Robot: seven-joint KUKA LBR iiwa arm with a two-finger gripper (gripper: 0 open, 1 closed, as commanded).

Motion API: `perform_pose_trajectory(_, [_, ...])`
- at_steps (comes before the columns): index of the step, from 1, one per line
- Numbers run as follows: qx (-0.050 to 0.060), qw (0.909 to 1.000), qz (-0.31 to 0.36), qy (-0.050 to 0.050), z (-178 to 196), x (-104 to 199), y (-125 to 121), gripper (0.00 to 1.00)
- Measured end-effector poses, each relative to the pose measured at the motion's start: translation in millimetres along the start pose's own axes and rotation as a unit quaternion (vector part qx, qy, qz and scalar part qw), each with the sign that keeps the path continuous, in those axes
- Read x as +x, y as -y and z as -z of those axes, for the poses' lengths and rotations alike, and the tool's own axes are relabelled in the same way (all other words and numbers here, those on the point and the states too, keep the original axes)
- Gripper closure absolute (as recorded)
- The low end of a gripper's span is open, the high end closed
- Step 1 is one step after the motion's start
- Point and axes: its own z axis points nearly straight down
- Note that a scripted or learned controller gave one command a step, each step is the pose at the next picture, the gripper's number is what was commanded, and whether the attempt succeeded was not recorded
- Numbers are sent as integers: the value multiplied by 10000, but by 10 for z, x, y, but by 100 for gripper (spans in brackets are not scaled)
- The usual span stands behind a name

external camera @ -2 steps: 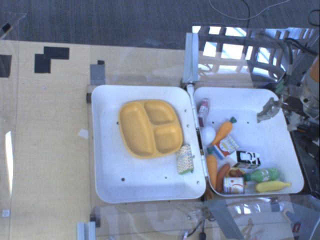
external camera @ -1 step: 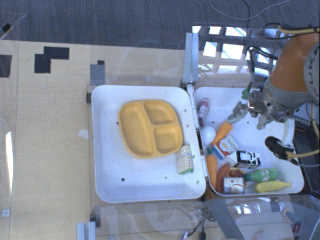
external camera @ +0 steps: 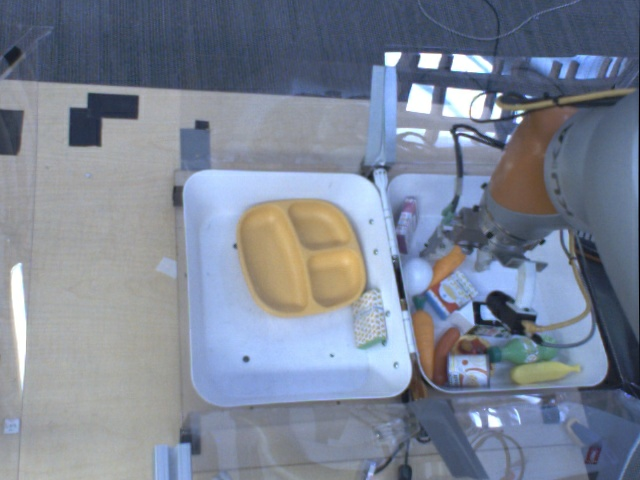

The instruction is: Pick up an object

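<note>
A: We see the can (external camera: 467, 370) and yellow corn (external camera: 545, 372) nearest, in the right bin (external camera: 600, 360).

B: We'd lower slowly; the pincer (external camera: 478, 243) probably hangs over the carrot (external camera: 447, 265), grip unreadable.

A: Beyond, 1 yellow tray (external camera: 298, 256), pale desk (external camera: 90, 268), dark carpet (external camera: 200, 18).

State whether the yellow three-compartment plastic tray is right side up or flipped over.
Right side up: the yellow three-compartment plastic tray shows its three hollow compartments facing upward.

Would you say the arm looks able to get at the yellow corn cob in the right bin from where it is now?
Probably yes. The corn cob lies on top near the front of the right bin, uncovered, though a green bottle crowds it closely. The arm hangs over that bin.
</note>
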Motion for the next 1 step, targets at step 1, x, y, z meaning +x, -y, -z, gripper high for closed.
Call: perform_pose_trajectory(1, [-20, 10000, 6, -13, 118, 23, -18, 100])
